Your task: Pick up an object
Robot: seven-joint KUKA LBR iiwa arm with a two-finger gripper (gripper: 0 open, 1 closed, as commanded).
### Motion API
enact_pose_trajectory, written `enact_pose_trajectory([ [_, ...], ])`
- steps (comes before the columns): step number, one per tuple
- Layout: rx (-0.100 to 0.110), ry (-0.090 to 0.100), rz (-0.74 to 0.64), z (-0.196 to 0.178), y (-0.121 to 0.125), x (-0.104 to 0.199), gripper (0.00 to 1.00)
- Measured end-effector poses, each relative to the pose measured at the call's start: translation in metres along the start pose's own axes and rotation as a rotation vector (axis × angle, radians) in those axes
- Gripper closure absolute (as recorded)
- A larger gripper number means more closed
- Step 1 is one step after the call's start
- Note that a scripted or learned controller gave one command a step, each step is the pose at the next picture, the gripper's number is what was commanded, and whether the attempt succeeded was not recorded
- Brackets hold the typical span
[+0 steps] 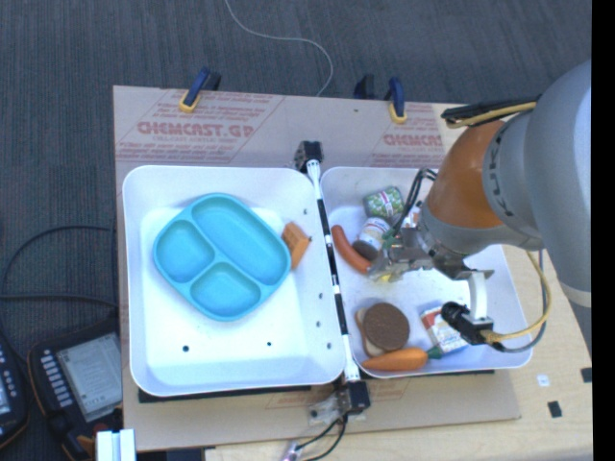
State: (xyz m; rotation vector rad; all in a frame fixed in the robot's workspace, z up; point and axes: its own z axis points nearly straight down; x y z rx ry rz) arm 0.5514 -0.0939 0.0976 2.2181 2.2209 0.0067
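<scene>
A robotics lab: a table (pixel 538 406) topped with a board (pixel 192 128) held by spring clamps (pixel 198 85), two white bins (pixel 144 353) of toy food, loose cables (pixel 279 27) over grey carpet (pixel 58 113), and a teach pendant (pixel 72 377).

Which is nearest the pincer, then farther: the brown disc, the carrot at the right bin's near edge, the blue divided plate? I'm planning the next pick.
Measured from the pincer in the camera view:
1. Brown disc, just below it in the right bin.
2. Carrot, at that bin's near edge.
3. Blue divided plate, in the left bin.
</scene>
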Motion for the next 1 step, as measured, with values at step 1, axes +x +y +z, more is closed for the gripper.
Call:
enact_pose_trajectory([
  [1, 0.004, -0.001, -0.001, -0.0868, 0.0237, 0.0813, 1.0],
])
